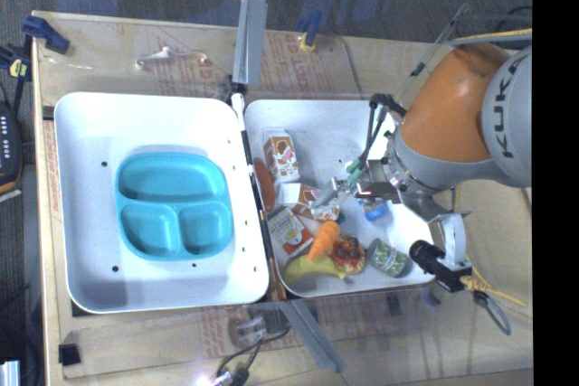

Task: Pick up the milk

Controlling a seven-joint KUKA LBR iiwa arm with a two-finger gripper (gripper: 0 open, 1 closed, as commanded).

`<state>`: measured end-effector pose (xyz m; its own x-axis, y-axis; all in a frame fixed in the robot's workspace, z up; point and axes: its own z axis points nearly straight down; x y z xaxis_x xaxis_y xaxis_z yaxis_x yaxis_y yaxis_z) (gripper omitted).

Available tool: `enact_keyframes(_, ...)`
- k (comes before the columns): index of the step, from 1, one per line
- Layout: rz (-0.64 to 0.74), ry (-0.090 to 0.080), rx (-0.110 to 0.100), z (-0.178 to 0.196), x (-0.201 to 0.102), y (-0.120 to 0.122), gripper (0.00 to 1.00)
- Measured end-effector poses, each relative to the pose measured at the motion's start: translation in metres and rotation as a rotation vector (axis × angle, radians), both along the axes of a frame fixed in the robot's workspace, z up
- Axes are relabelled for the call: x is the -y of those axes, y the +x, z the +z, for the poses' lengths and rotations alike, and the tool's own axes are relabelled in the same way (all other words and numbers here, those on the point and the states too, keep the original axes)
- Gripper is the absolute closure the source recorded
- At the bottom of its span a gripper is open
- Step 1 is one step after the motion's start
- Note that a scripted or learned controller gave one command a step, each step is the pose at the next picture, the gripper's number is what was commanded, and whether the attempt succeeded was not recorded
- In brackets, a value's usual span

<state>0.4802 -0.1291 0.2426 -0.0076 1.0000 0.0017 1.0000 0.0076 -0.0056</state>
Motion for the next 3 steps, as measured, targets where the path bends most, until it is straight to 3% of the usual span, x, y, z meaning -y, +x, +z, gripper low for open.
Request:
enact_keyframes(1, -0.097, -0.005, 0.026, -0.128, -0.019, 0.046, 0.00)
enact_keyframes(2, -0.283, -0.003, 0.028, -0.133, -0.007, 0.093, 0.00)
enact_keyframes(3, -0.281, -0.004, 0.039, -0.120, -0.006, 0.096, 1.00)
